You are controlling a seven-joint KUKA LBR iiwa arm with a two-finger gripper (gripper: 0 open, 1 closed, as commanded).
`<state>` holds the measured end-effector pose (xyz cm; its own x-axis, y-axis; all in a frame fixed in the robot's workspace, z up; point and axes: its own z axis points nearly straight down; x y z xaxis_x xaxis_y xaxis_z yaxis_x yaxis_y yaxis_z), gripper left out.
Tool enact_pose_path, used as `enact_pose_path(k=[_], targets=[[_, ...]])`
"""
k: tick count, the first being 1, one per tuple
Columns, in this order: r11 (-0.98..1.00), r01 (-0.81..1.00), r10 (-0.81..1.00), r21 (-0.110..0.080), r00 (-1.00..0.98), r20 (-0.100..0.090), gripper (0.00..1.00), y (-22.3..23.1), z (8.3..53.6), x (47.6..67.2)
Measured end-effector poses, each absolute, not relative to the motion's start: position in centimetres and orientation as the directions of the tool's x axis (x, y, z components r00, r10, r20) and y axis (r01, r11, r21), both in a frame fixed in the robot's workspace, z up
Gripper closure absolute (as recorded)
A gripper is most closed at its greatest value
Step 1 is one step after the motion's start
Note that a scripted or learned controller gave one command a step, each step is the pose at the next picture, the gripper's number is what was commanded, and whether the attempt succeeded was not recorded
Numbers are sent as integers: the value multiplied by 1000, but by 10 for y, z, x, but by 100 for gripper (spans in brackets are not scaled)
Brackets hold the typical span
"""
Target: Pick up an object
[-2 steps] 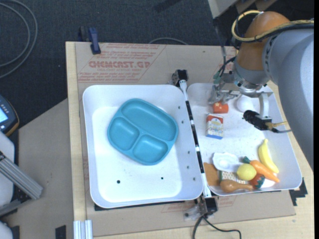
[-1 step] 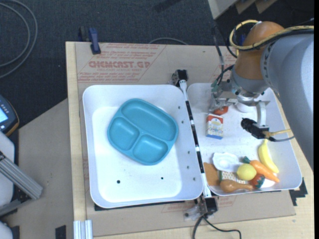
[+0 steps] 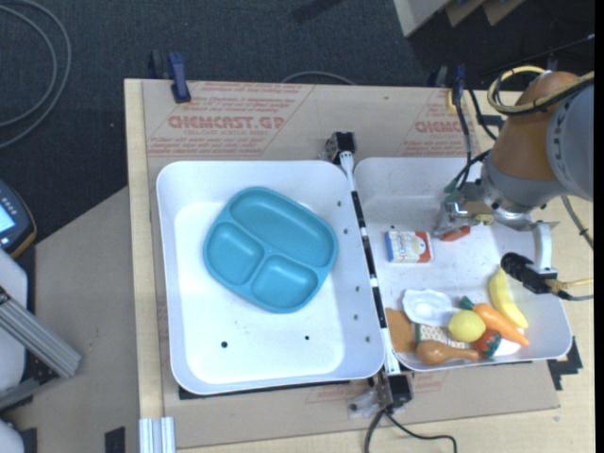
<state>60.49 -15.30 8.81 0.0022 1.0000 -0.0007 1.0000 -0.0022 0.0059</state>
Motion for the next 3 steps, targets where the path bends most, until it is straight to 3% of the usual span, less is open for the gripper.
enact_pose_path(k=[1,2,3], targets=[[-2,1000,1000,1,2,1,100,-142,168,552],[0,1000,1000,-1,0,1,0,-142,163,553],[-2,1000,1000,0,2,0,0,-199,82,571]])
